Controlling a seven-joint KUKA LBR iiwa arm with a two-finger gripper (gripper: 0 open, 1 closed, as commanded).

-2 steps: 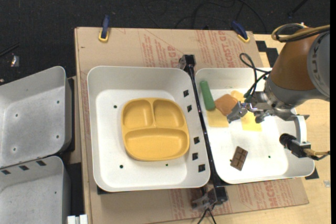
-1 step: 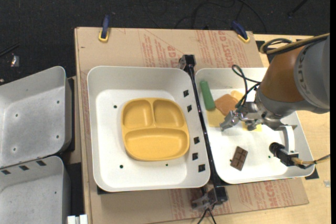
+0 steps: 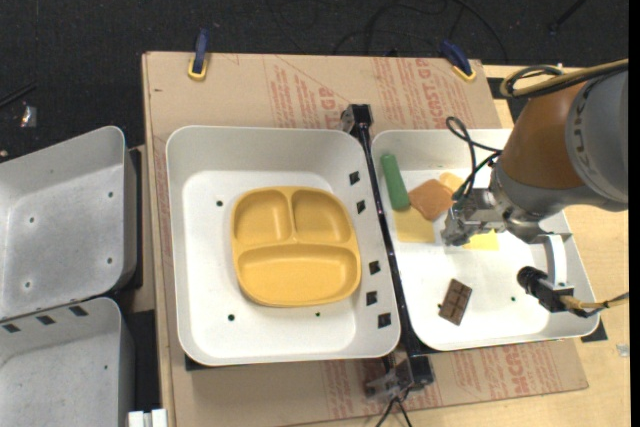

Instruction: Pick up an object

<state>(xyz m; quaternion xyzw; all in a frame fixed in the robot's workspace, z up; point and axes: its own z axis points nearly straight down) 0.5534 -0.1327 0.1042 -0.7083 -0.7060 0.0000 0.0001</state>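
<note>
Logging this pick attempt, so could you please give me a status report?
Claw low in right bin, over yellow piece. Orange piece close beside.

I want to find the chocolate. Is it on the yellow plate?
No, the brown chocolate piece lies in the right bin, while the yellow plate sits in the left bin.

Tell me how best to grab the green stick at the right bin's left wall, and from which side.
Grip the green stick across its narrow width near the middle, coming straight down from above. It lies flat and long beside the right bin's left wall, so a side approach looks blocked; set the fingers crosswise to its length. The gripper now sits lower right of it, by the tan piece.
</note>
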